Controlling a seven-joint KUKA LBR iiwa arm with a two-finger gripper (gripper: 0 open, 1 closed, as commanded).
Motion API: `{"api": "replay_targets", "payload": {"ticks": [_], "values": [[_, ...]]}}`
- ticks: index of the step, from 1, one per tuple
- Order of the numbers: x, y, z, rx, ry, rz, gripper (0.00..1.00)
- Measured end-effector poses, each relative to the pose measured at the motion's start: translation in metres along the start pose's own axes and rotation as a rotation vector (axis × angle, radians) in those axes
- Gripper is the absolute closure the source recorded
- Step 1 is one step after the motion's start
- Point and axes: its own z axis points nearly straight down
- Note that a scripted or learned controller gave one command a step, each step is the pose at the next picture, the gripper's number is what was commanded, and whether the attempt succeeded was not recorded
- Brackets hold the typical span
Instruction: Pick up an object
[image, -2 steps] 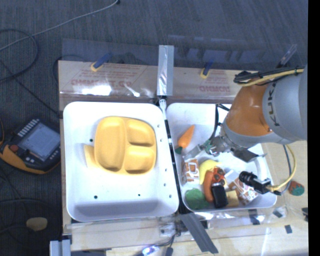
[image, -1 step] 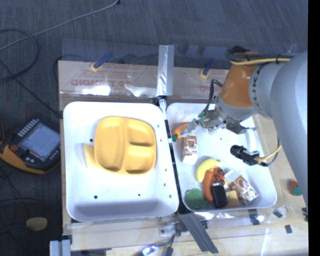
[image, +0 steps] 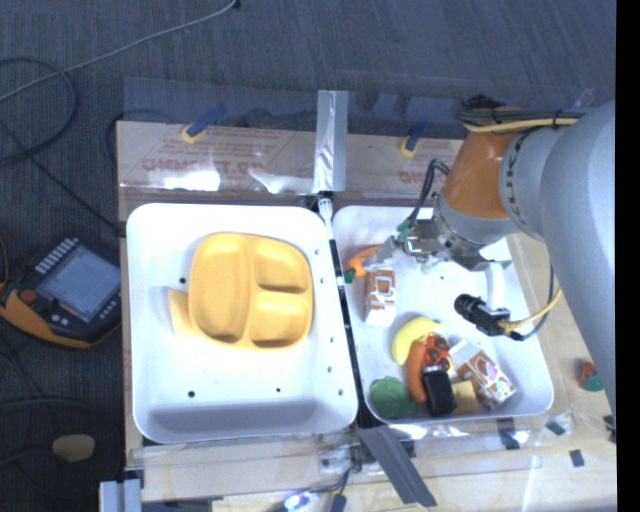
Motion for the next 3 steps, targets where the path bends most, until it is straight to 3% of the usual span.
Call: {"api": "replay_targets", "payload": {"ticks": [1,2,3], "values": [[0.004,-0.004,-0.034,0.049,-0.005,0.084,0.0],[0.004,-0.011,0.014,0.047,-0.01,0.127,0.0],[0.004,-0.01,0.005,0.046,-0.009,0.126,1.0]]}}
